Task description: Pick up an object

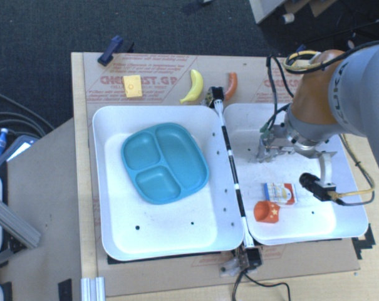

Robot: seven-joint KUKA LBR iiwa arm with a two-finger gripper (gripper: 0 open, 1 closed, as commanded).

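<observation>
here fingers (269,150) hover inside right bin (252,121)

Banana (192,86), yellow block (132,87) and orange sausage (230,85) on the bench (158,74) behind the bins.

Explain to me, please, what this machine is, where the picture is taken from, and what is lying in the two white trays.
This is a single camera fixed above a bench, looking down at a slant. The grey and orange shape on the right is a robot arm; its gripper hangs low over the right bin. That bin holds a small red and white packet and an orange-red object. The left bin holds a blue divided plate. Behind the bins on the board lie a banana, a yellow block and an orange sausage-like toy.
</observation>
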